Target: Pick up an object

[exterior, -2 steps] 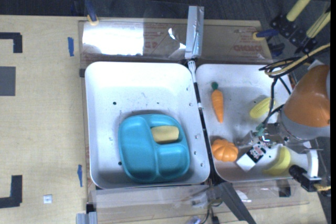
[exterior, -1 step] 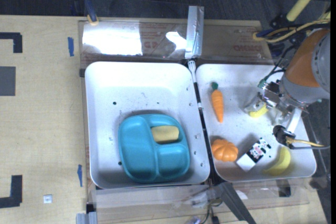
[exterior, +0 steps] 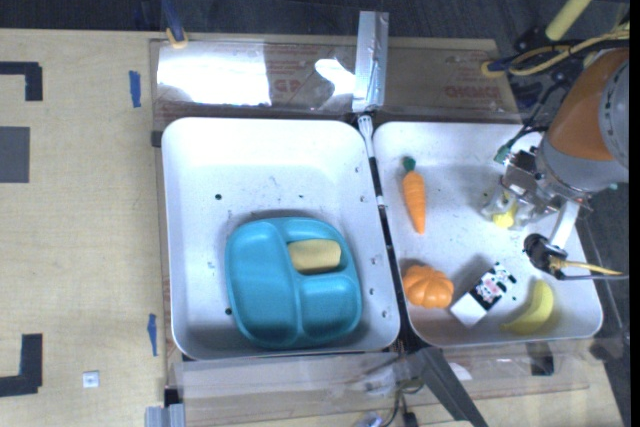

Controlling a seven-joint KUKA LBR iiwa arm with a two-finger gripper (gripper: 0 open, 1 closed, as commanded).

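My gripper (exterior: 512,198) is low over the right bin (exterior: 455,150), near its right wall, with the grey arm and orange band (exterior: 585,125) behind it. A small pale yellow object (exterior: 500,212) lies right beneath the gripper, partly hidden by it; I cannot tell whether the two touch. To the left of it an orange carrot (exterior: 414,199) with a green top lies lengthwise. An orange pumpkin (exterior: 428,286) sits at the front left of this bin. A black-and-white toy (exterior: 483,293) and a yellow fruit (exterior: 535,306) lie at the front right.
The left bin (exterior: 260,150) holds a blue divided plate (exterior: 290,290) with a tan bread-like piece (exterior: 315,256) on it. Cables (exterior: 560,265) hang by the right bin's wall. A clear panel and a metal strip (exterior: 370,60) stand behind the bins.
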